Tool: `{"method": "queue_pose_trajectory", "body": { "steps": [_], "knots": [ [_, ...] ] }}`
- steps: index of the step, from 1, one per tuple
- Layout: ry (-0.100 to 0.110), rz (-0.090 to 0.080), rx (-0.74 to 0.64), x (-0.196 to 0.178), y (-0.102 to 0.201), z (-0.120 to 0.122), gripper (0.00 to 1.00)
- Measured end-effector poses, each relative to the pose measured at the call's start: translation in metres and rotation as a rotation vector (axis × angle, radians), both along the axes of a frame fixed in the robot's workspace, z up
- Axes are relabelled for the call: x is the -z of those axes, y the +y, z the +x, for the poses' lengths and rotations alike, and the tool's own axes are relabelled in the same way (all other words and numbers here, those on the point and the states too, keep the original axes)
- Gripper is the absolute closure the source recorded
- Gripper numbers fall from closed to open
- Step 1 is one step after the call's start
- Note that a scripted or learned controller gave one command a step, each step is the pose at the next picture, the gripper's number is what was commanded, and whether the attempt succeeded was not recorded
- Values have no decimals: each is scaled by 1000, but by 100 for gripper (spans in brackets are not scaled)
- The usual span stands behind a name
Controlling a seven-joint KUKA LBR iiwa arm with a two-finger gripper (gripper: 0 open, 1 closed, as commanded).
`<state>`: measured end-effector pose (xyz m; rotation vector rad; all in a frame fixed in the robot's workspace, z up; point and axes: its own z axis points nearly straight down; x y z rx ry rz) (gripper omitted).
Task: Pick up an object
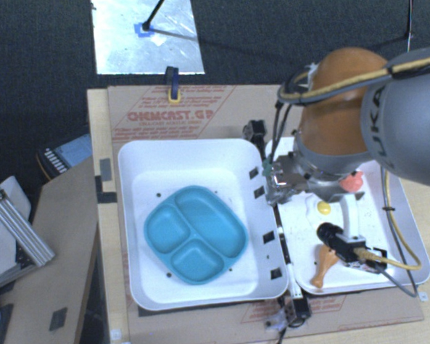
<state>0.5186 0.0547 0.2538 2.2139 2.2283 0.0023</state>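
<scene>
My gripper [312, 192] hangs low over the right bin [409, 254], near its left wall, and the bulky grey wrist hides most of it. A small yellow object [323, 208] lies on the bin floor just below the gripper. A red object [354, 181] peeks out at the wrist's right edge. A tan drumstick-shaped piece [322, 266] lies at the front of the right bin. Nothing shows as held.
The left bin [142, 165] holds a blue divided plate [195, 233]. A row of black clips [270, 237] runs along the seam between the two bins. Both bins stand on a cardboard sheet [196, 107]. A yellow cable [395, 266] loops across the right bin's front.
</scene>
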Motion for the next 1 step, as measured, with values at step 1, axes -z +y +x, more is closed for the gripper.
{"method": "queue_pose_trajectory", "body": {
  "steps": [1],
  "knots": [
    [0, 0, -1, 0, 51, 4, 100]
  ]
}}
